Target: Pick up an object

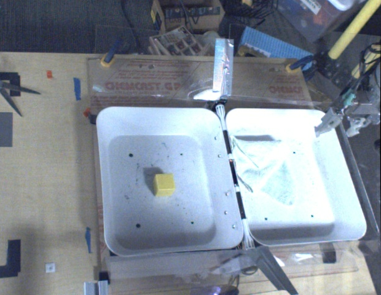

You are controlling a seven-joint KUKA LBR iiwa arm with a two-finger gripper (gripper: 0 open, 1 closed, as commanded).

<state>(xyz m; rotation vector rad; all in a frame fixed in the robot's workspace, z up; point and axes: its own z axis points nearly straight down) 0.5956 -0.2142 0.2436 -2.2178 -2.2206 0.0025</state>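
Worktop (43, 183): pale wood, flat, carrying two shallow white bins side by side; scraps of blue tape near the left edge.

Left bin (113, 134): white, rounded corners, speckled floor with small dark holes. Holds the one thing worth picking.

Right bin (344, 195): white, touching the left bin along a shared seam. Crumpled clear film (264, 171) lying on the floor, glare across much of it.

Clear panel (153, 82): propped behind both bins, red lettering, held by clamps at the corners.

Arm end (347, 117): seen at the far right, over the upper right corner of the right bin, well apart from the left bin. Too small and blurred to make out the jaws; cannot tell whether apart or together. Nothing seen held.

Yellow block (164, 184): small cube, resting near the middle of the left bin floor, slightly turned against the bin walls, casting a short shadow to its upper left. Free on all sides, nothing beside it.

Judged stage: reach not yet begun; whole width of the right bin left to cross.

Risks, as judged:
- Descent into the right bin instead, closing on film or bare floor.
- Turned block meeting the jaws corner-first, then twisting or skidding across the smooth floor.
- Slight offset, one side nudging the block away before closure.
- Low travel clipping the raised seam between bins.
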